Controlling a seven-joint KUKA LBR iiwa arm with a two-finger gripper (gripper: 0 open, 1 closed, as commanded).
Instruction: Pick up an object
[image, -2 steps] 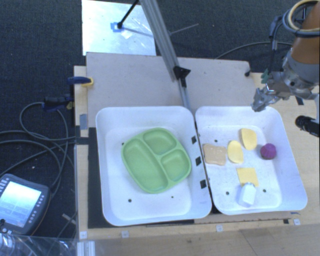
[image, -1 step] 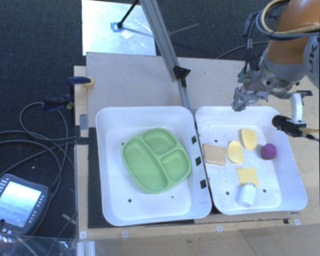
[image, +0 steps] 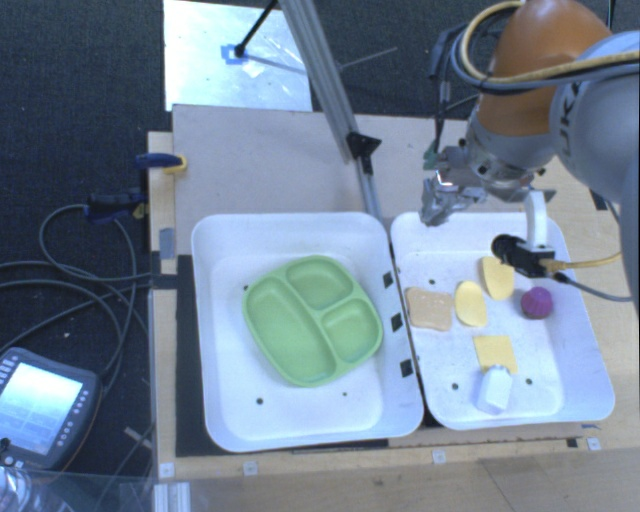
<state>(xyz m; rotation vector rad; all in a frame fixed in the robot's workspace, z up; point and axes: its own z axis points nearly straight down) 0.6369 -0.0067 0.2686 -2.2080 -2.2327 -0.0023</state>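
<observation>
While over the right bin (image: 566, 362), hand (image: 437, 208) aloft

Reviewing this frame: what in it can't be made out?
Right bin: camera view, its far right corner is covered by the arm.
White block: camera view, pale against the bin and too small to identify.
Claw: camera view, the slant hides whether it touches the bin's rim.
Handheld screen: camera view, cut off by the left edge.

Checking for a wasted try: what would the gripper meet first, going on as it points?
Probably bare floor of the right bin, far left corner, where the gripper hangs, clear of the tan slice; depth unclear.
</observation>
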